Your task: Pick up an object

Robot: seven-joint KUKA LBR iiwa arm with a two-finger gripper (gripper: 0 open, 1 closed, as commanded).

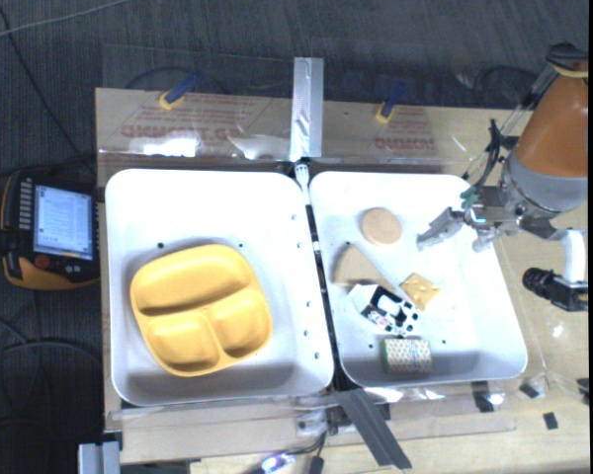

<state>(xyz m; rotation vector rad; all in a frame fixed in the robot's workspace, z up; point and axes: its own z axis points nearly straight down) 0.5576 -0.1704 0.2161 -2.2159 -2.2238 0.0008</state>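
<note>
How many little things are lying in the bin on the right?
5: round disc at the back, tan wedge left, yellow square mid, black-and-white card beside it, patterned block in front. None looks hidden.

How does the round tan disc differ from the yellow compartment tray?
The round tan disc is small, flat and pale brown; the yellow tray is far larger, bright yellow and split into three compartments. The disc lies in the right bin, the tray in the left bin. Both rest untouched.
</note>
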